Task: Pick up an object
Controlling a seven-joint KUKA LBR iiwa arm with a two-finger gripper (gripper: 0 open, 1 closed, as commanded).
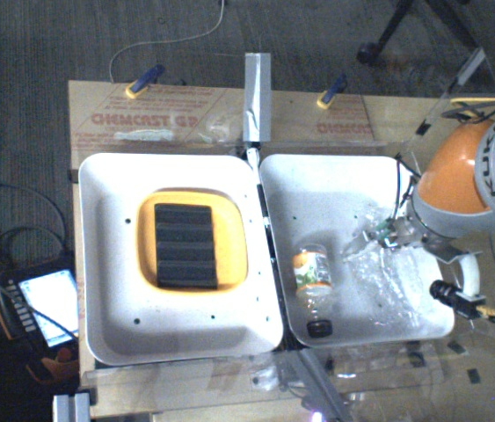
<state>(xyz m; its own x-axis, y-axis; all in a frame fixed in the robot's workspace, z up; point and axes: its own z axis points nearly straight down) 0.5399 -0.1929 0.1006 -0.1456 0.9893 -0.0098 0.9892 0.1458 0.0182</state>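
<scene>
The right bin (pixel 335 176) holds a clear plastic bottle (pixel 312 281) lying with its black cap toward the front, an orange and green label around its middle. Beside it on the right lies a crumpled clear plastic wrap (pixel 388 275). My gripper (pixel 383 234) is low over the upper edge of that wrap, reaching in from the right under the orange wrist band (pixel 458 178). Glare and the wrap blur its tip. In the left bin (pixel 106 236) sits a yellow tray with a black ribbed block (pixel 185 245) on it.
A metal divider post (pixel 256 104) stands behind the seam between the bins. Two clamps (pixel 144 80) hold the cardboard board at the back. A tablet (pixel 49 301) and cables lie on the floor at left.
</scene>
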